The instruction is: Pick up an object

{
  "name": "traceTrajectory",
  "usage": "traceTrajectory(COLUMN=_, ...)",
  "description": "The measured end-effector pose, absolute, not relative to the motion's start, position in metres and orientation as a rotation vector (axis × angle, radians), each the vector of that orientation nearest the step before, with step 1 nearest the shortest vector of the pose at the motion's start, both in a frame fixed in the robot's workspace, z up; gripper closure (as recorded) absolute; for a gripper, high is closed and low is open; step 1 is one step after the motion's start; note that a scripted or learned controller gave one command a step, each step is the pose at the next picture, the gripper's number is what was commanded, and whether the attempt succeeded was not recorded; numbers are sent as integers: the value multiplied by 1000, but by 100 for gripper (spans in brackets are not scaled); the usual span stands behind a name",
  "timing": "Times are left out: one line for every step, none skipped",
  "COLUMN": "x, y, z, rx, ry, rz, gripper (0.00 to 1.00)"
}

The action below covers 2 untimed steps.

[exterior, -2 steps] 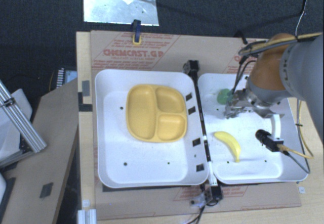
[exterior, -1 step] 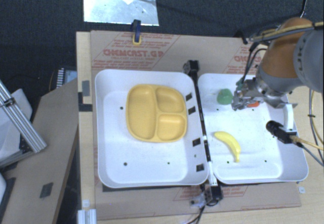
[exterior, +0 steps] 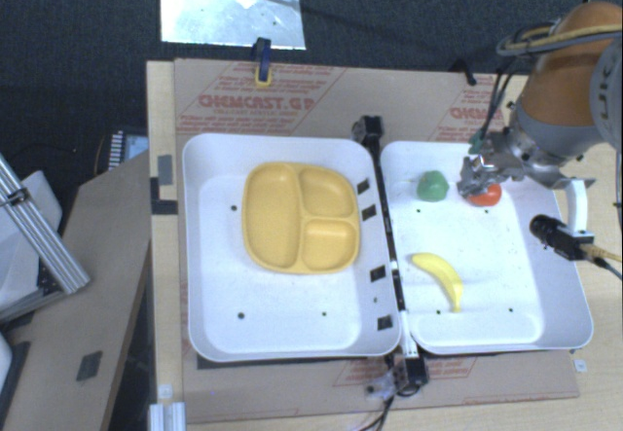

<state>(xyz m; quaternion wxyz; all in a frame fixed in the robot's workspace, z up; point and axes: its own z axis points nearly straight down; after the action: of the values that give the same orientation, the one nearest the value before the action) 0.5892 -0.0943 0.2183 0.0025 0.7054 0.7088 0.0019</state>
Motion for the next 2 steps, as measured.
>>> traceTrajectory(x=591, y=-94, z=272, rx=2211, ry=2224, rz=5, gripper=100)
traceTrajectory(x=611, y=-44, z=253, rx=2210, ry=2231, rz=3, gripper=100)
